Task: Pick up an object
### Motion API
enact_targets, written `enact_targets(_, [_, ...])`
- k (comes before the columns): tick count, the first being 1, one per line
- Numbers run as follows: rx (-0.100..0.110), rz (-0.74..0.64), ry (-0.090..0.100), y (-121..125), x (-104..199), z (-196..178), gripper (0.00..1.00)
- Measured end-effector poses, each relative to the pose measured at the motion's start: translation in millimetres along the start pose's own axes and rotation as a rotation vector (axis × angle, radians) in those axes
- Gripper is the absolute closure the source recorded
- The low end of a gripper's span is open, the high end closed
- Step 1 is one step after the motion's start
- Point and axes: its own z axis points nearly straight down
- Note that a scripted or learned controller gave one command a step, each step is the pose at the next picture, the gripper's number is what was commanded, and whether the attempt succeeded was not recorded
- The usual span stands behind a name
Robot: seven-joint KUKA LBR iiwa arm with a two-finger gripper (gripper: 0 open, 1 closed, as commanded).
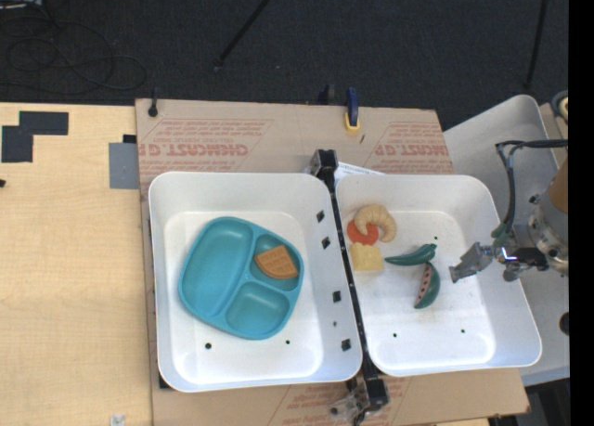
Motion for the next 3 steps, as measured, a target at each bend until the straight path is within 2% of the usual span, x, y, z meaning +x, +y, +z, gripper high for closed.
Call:
enact_targets(1, [0.000, -0.008, 0.001, 46, 24, 37, 0.00])
enact_targets(2, [-0.004, -0.007, 0.002, -15, 61, -28, 0.00])
enact_targets(3, [-0.011, -0.010, 0.001, -11, 102, -117, 0.00])
